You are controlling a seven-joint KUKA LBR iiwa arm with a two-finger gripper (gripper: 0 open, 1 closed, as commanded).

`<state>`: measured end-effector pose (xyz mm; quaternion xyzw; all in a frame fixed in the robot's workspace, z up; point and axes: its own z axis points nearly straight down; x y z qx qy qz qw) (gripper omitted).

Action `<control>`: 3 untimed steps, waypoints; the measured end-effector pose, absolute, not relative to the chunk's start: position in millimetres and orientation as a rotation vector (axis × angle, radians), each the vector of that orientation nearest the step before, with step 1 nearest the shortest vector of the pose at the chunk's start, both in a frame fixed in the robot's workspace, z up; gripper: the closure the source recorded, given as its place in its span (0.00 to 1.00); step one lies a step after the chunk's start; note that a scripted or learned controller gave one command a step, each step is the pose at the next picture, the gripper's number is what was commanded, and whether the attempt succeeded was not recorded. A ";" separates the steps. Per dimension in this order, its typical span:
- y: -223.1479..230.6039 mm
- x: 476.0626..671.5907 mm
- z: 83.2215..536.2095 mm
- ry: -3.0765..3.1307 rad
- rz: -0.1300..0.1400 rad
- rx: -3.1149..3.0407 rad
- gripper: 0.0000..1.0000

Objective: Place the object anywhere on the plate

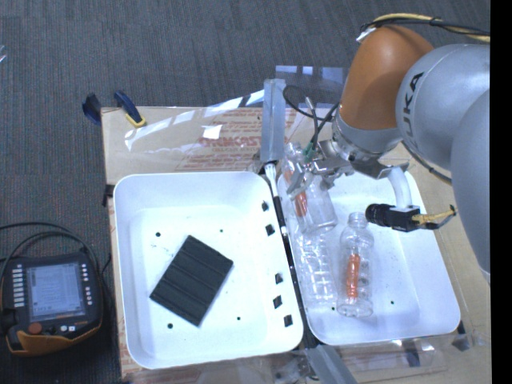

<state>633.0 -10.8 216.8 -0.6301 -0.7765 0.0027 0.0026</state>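
The grey arm [432, 94] is being shown up and well to the right of the plate, with its orange band uppermost. Two white bins are being viewed side by side: the left bin [132, 214] is holding the plate, and the right bin [428, 294] is lying to the plate's right. The plate [192, 280], a dark ribbed slab, is being shown flat and bare. Three clear bottles are being kept in the right bin, all well apart from the plate: the upper bottle [308, 205] just under the gripper, the middle bottle [320, 269] nearest the plate, and the orange-cored bottle [354, 269] beyond it. The gripper [308, 174] is being held over the upper bottle. Whether the claw is released or clenched on it cannot be told. The task is being judged as barely begun: a secure grasp, the carry and the release are all left.
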 end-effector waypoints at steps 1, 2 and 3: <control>-11.1 643.8 214.4 -2.392 0.006 -2.029 1.00; -3.2 643.7 224.5 -2.291 0.006 -2.144 1.00; 110.8 643.9 300.3 -2.221 0.008 -2.217 1.00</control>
